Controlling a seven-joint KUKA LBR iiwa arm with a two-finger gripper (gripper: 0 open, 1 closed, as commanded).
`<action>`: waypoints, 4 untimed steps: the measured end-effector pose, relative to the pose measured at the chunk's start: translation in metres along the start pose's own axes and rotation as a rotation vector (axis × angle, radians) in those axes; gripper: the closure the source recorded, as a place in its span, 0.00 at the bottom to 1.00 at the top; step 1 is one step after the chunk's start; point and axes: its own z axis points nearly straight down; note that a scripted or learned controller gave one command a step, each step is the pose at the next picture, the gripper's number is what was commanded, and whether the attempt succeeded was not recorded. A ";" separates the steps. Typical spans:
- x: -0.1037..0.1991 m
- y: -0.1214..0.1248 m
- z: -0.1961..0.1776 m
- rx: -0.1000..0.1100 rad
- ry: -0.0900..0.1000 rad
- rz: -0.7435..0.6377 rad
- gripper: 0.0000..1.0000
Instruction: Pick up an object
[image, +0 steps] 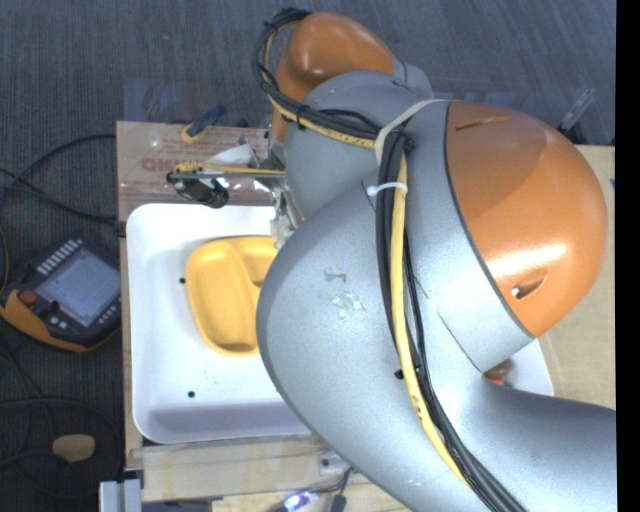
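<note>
A yellow, shallow dish-shaped object (228, 295) lies in the left white bin (160, 330), towards its back. The grey arm with its orange band (325, 50) covers most of the view, hiding the yellow object's right side. A small metal part of my gripper (281, 217) pokes out from under the arm at the bin's back edge, just above the yellow object's right end. A small orange thing (497, 376) peeks out below the arm at the right, by the rim of the right bin (541, 378).
Behind the left bin lies a brown board (150, 160) with a black-handled tool (200, 184) and a blue-and-yellow item (203, 122). A hand-held control pendant (70, 293) and cables lie on the dark floor to the left.
</note>
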 end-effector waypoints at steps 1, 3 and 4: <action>-0.001 0.029 0.078 -0.003 -0.002 0.009 1.00; 0.027 -0.076 0.027 0.000 0.001 -0.039 1.00; 0.008 0.007 0.094 -0.006 0.001 -0.041 1.00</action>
